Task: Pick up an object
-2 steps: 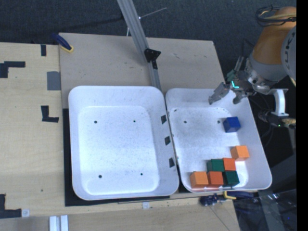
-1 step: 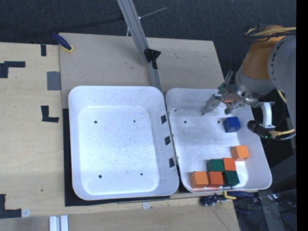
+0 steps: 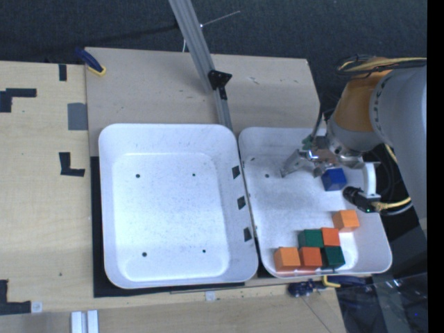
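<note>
Blue block sits just right of the tool in the right bin, whose grip state I cannot tell.

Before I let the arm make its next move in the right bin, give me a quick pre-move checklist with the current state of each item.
1. Tool is inside the right bin: ok.
2. Tool holds a block: cannot tell; nothing is visible between its tips.
3. Blue block has free space around it: not ok, it lies right under the wrist, so the arm partly crowds it.
4. Orange block by the right wall stands apart from the others: ok.
5. Cluster of orange and green blocks at the near wall is packed tight: not ok for a clean grasp.
6. Left bin is out of the arm's way: ok.
</note>
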